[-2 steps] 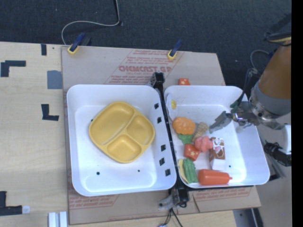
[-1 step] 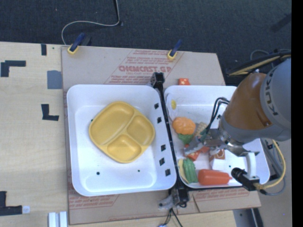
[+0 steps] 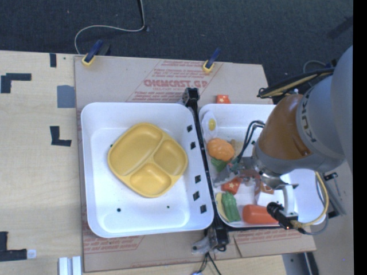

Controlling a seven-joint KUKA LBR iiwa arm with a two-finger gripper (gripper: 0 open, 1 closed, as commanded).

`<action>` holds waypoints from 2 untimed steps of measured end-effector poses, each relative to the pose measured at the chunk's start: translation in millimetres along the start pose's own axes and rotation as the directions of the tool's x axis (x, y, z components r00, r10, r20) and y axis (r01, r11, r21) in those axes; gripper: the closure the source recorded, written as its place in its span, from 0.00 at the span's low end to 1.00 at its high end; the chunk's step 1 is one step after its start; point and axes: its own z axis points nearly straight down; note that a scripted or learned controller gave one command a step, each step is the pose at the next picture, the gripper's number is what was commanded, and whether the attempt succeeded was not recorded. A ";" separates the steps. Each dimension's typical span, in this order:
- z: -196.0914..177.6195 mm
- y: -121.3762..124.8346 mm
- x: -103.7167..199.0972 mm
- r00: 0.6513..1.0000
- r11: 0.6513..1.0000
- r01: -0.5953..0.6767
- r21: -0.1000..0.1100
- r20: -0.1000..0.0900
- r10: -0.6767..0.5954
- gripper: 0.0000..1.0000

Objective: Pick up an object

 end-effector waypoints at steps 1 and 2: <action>-6.2 73.7 0.9 1.000 1.000 0.004 -0.005 0.000 -0.004 0.00; -2.1 114.6 -6.8 1.000 1.000 0.003 0.006 -0.002 -0.003 0.00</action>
